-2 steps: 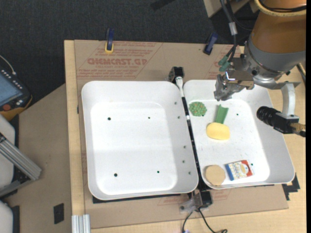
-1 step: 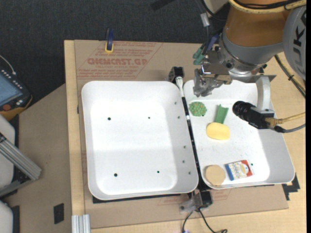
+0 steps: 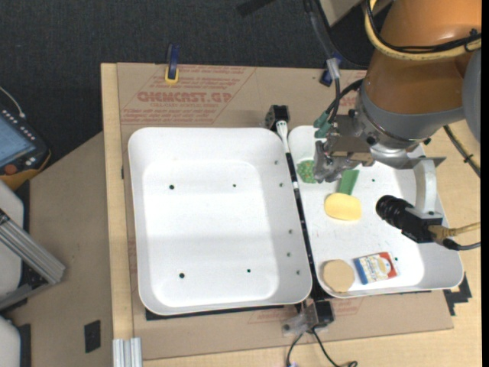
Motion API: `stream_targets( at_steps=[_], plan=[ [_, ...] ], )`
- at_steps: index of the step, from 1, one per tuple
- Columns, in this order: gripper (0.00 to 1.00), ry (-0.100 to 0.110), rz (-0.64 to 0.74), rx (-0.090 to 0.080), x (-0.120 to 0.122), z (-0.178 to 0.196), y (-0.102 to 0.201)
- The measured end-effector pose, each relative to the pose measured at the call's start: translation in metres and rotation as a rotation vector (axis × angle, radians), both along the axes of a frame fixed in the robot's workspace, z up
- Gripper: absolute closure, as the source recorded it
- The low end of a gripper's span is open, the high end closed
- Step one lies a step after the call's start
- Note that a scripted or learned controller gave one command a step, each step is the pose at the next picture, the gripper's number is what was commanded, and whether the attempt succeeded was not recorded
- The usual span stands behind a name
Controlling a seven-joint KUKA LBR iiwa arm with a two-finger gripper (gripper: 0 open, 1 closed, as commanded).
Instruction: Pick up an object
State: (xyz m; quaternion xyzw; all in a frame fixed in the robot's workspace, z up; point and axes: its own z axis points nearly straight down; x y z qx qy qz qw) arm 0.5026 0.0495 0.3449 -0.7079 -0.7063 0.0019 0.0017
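My gripper (image 3: pixel 325 167) hangs low over the far left part of the right bin (image 3: pixel 435 275). Just left of it lies a small green round thing (image 3: pixel 306 171), partly hidden by the gripper. A green stick (image 3: pixel 349 180) lies just right of it. A yellow lump (image 3: pixel 343 207) sits a little nearer the front. I cannot see whether anything is held.
A tan round disc (image 3: pixel 337 275) and a small printed packet (image 3: pixel 376 267) lie at the front of the right bin. The left bin (image 3: pixel 145 205) stands beside it, with a black divider rail (image 3: pixel 298 205) between them. The big orange-banded arm covers the right bin's far corner.
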Motion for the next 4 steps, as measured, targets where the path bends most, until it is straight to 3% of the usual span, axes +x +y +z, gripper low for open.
stream_targets(
  at_steps=[1, 2, 3, 4],
  plan=[
    [1.0, -0.003, 0.003, 0.0, -0.007, 0.002, 0.004],
    [1.0, -0.006, -0.004, -0.001, -0.02, 0.013, -0.049],
    [1.0, -0.011, 0.007, 0.001, -0.002, 0.036, -0.007],
    [1.0, -0.011, 0.009, 0.003, -0.018, 0.07, 0.051]
  ],
)
